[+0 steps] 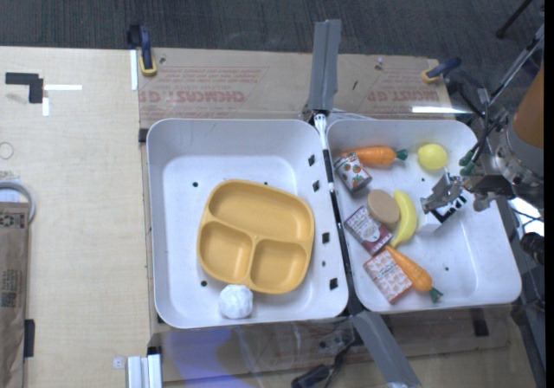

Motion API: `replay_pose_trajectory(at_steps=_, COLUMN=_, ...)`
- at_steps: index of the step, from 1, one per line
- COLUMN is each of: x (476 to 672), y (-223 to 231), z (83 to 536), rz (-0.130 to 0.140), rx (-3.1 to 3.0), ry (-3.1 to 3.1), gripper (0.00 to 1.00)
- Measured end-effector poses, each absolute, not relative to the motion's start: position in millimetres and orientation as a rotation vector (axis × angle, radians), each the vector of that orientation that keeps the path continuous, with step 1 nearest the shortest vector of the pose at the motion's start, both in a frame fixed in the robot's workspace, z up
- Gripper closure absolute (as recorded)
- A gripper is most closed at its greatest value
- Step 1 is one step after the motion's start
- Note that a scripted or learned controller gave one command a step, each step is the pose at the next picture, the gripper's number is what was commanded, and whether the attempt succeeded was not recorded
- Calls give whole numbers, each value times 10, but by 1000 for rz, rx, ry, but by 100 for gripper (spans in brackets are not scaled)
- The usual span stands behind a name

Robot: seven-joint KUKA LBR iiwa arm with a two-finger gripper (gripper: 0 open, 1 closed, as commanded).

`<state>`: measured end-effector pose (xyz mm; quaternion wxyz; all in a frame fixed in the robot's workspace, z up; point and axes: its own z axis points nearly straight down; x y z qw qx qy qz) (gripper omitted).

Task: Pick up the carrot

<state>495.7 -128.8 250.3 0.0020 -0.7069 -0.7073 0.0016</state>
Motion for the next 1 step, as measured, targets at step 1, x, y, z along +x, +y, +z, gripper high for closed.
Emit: replay_pose_trajectory(at_steps=1, x=4770, y=-1279, z=1264, rz=2, rx=-1810, ry=-2562, gripper=0)
